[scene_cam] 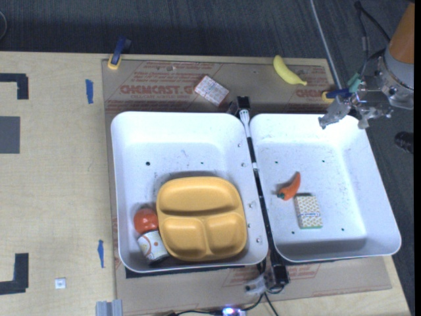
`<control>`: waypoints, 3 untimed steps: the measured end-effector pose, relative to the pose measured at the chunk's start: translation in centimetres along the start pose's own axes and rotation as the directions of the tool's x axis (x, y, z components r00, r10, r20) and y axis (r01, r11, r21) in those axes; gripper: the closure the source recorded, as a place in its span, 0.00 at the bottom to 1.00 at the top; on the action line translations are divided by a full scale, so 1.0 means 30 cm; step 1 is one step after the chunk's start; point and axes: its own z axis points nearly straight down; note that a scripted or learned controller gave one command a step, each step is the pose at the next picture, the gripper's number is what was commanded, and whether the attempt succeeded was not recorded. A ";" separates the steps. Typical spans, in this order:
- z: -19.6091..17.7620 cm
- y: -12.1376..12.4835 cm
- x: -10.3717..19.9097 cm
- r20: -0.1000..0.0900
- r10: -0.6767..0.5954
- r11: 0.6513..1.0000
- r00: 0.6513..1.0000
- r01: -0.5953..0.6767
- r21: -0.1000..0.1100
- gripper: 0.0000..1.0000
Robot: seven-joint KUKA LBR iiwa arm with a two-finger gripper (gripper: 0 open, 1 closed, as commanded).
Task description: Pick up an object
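Fig. 1. View from above of the tabletop [52,196] with 2 shallow white bins side by side on a brown cardboard sheet [164,84]. The sheet carries red printing along its far edge; the letters "CHEMCAST" can be read there, the rest being too small to tell. A small printed packet [211,90] lies on the cardboard behind the left bin, and a yellow banana [288,70] lies on it behind the right bin. A blue-and-yellow clamp [118,51] sits at the sheet's far left corner.

The left bin [174,133] holds a yellow divided tray [200,215] of 3 compartments in its near half. Just beside the tray's left edge lie an orange-red ball-like object [145,220] and a small white can [152,245] with orange markings, its label unreadable.

The right bin [322,153] holds 2 candidate objects near its middle: an orange pepper-shaped toy [289,186] and, just nearer, a small pale box [308,211] with a dotted print I cannot read.

My end effector [342,114] is over the far right corner of the right bin, well apart from both objects. Nothing is between its fingers; whether they are open or closed I cannot tell.
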 end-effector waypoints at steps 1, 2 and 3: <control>0.518 0.055 0.018 0.000 0.000 1.000 1.000 0.000 0.001 0.00; 0.657 -0.144 0.026 0.001 0.001 1.000 1.000 -0.001 -0.003 0.00; 0.657 -0.351 0.055 0.000 0.001 1.000 1.000 -0.001 -0.002 0.00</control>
